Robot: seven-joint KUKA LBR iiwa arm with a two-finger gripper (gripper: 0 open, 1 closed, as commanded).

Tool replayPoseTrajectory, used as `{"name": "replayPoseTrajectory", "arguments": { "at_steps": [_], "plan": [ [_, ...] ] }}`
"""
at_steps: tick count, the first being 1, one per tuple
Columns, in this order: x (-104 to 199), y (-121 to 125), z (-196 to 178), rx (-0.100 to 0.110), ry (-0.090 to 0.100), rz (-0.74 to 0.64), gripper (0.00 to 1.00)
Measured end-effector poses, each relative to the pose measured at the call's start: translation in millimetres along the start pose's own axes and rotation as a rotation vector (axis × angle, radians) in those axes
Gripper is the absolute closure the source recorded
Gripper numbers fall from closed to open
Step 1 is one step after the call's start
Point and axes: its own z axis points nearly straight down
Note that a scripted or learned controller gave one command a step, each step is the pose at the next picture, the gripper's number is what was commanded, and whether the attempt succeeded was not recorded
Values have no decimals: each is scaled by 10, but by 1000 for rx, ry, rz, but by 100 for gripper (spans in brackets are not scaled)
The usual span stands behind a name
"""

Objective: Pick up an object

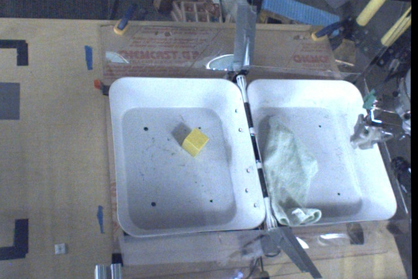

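Two shallow white bins sit side by side on the wooden bench, the left bin [130,101] and the right bin [339,101] touching along a shared rim near the middle of the camera view. Inside the left bin lies a small yellow block [195,142], resting alone on the grey floor a little toward twelve o'clock from that bin's centre, with a small dark shadow just beside it at ten o'clock. Inside the right bin a crumpled pale cloth [289,170] is spread along the side nearest the shared rim, running from about the bin's centre down to its six o'clock edge, where a rolled end curls against the wall. At three o'clock from the right bin, just over its outer rim, metallic parts of the gripper [367,129] are seen against dark clutter; how far it is open cannot be told at this size, and nothing can be made out in its grasp. It is well apart from the yellow block and apart from the cloth. Beyond the bins, at twelve o'clock, a flat cardboard sheet [163,52] lies on the bench.
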Motion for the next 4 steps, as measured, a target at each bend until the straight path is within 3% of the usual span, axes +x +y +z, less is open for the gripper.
{"name": "replayPoseTrajectory", "arguments": {
  "at_steps": [1,2,3,4],
  "plan": [
    [308,339,652,3,1,-93,100],
    [590,156,774,4,2,-160,100],
    [587,168,697,6,0,-160,100],
    [587,168,697,6,0,-160,0]
  ]
}}
